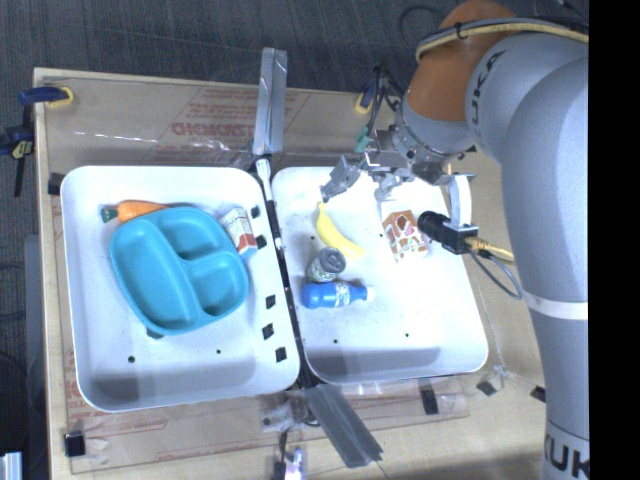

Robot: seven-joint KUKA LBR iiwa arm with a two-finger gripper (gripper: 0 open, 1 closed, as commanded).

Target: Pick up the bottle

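Item: blue bottle (334,294), lying on its side in the right bin (455,343), toward that bin's left wall, cap end pointing right. Adjacent items: a small grey can (327,264) touching or just beside the bottle's upper edge; a banana (335,230) just above the can; a patterned red-and-white packet (404,234) further right, apart from the rest. Left bin (90,368): blue divided tray (180,268), an orange item (138,209) at its upper edge, a small labelled container (238,230) near the divider. Gripper (362,171): poised over the right bin's upper edge, well apart from the bottle, nothing between the jaws; how wide they stand cannot be told. Risks, as judged: a lying bottle may roll off under one-sided contact; the can crowds the approach and could be caught or knocked instead; the bin wall nearby limits room on the left.
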